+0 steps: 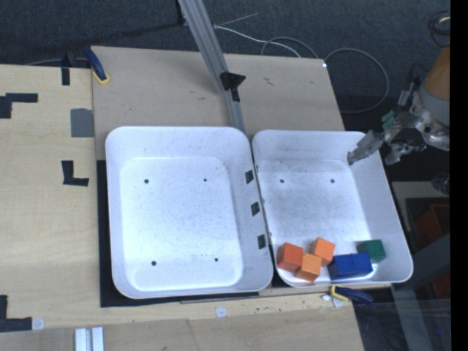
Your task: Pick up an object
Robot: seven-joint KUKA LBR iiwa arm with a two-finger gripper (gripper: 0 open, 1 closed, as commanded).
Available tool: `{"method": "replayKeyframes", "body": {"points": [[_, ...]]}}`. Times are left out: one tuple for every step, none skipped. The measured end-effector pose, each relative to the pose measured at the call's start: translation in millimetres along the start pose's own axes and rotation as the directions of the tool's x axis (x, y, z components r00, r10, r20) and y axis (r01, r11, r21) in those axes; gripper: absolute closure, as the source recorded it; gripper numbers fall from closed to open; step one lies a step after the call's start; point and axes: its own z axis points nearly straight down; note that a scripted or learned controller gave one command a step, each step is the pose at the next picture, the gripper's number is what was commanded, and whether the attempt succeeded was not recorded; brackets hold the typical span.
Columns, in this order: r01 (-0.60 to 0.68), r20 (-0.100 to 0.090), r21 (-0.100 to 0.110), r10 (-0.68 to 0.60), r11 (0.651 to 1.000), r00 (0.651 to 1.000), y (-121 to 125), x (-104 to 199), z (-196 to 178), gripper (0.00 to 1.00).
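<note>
Blocks crowd the right bin's (380, 196) near edge: three orange blocks (307, 258), blue block (349, 266), green block (374, 249), touching or just beside each other. Gripper (365, 148) hangs above the bin's far right rim, well apart from them, carrying nothing; finger spread cannot be told. Left bin (117, 218) alongside.

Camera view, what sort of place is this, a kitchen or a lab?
Likely a robot lab bench: two white bins side by side, toy blocks in the right one, and a robot gripper reaching in from the right.
</note>
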Motion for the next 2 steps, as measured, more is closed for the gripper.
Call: {"method": "replayKeyframes", "body": {"points": [[-0.001,0.002,-0.007,0.001,1.0,1.0,-11,-7,-64,0.0],[0.002,-0.002,0.004,-0.002,1.0,1.0,32,-6,5,0.0]]}}
